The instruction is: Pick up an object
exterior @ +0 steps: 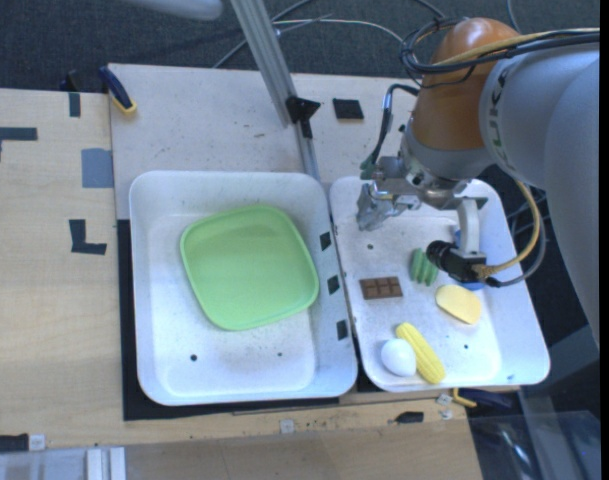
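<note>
The gripper [370, 214] hangs over the right bin [514, 368], jaws nearly together and holding nothing. Below them lies a chocolate bar [381, 288]; farther off sit green beans [422, 266], a corn cob [421, 352] and an egg [397, 357].

A single fixed camera looks down at a slant on the bench [44, 268], taking in both white bins, the left bin [144, 298] and the right bin [514, 358], from moderate height. The arm [544, 98] enters from the frame's right, looming large at the upper right corner.
</note>
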Tool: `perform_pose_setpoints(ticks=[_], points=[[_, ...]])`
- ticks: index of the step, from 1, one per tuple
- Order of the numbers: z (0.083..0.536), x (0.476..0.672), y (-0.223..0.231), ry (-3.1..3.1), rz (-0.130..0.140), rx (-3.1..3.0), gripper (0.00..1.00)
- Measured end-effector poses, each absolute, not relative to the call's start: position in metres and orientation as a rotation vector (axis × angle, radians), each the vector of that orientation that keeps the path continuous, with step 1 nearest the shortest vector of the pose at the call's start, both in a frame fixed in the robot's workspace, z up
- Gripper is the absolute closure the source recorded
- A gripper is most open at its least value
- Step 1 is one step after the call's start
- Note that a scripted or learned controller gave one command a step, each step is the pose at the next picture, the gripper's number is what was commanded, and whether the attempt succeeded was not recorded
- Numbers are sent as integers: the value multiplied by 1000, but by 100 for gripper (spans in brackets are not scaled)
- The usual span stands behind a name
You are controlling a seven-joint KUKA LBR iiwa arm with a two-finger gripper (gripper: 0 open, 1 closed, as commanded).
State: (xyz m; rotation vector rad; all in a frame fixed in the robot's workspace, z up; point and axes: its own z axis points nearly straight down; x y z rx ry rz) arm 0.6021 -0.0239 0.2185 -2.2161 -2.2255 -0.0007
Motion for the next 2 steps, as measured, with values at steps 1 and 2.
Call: perform_pose_setpoints(ticks=[1,2], points=[[230,597,25,-2225,-1,-2217,100],[234,576,76,-2226,-1,-2216,100]])
